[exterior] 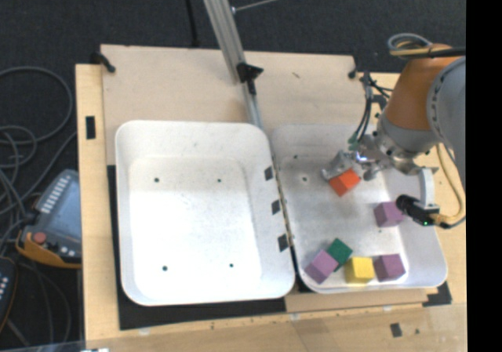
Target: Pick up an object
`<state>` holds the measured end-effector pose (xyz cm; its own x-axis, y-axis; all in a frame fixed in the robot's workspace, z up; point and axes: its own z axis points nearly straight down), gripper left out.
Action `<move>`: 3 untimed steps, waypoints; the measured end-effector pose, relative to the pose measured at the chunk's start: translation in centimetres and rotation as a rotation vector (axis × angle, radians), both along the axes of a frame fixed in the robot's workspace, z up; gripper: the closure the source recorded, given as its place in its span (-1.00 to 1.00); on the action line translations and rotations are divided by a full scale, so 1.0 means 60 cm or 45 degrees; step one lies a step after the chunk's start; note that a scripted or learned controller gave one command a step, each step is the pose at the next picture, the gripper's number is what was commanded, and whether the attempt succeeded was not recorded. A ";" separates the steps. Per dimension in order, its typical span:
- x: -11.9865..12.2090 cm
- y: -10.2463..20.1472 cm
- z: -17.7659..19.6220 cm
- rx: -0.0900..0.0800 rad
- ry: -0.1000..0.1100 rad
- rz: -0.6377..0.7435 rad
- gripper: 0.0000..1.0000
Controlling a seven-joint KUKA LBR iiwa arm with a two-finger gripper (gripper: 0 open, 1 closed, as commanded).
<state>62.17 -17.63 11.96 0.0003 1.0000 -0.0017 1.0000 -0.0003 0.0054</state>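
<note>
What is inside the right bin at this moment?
Inside the right bin: an orange block at the gripper, three purple blocks, a green block and a yellow block. The arm covers the bin's upper right corner.

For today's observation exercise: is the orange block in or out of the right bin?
In. The orange block sits over the right bin's floor, at the end effector.
</note>
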 end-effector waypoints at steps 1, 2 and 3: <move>-0.014 0.007 0.003 0.001 0.006 -0.004 -1.00; 0.065 0.009 -0.039 0.001 0.004 0.004 -1.00; -0.013 0.046 -0.038 0.001 0.010 -0.001 -1.00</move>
